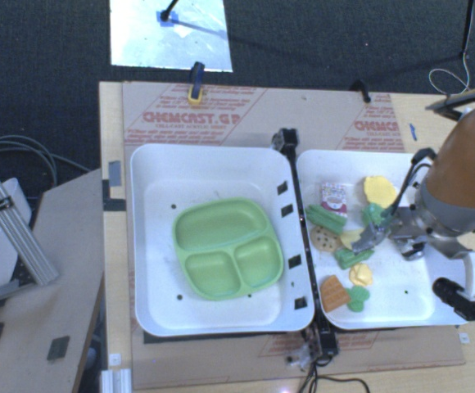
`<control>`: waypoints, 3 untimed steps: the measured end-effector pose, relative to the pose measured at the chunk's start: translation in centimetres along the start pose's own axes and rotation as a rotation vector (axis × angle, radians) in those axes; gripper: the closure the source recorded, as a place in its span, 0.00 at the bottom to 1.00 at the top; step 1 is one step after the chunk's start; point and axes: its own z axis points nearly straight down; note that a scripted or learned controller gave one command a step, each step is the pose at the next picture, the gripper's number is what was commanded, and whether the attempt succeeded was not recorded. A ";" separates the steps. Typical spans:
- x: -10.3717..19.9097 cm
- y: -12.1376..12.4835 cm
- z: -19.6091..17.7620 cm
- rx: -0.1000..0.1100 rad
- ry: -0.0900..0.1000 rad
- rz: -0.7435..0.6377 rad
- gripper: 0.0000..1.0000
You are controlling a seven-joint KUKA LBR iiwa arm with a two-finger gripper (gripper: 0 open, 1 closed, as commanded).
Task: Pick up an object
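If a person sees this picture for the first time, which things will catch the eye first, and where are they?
The light green divided tray stands out first, lying alone in the left white bin. Next comes the cluster of small colourful toy food pieces in the right white bin, green, yellow and orange among them. The grey and orange arm reaches in from the right, its gripper low over those pieces.

The table (113,244) carries a clear sheet printed "CHEMCAST GP" (246,113). Two shallow white bins lie side by side on it: the left bin (151,219) and right bin (409,297). What looks like a yellow clamp (196,84) grips the far edge.
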 end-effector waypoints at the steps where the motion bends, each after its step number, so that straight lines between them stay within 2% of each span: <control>1: 0.0 5.9 9.2 -0.021 -0.003 -0.002 0.00; 2: -1.6 5.8 -17.1 -0.034 -0.008 -0.003 0.00; 3: -2.1 5.1 -6.9 -0.007 -0.002 0.001 0.00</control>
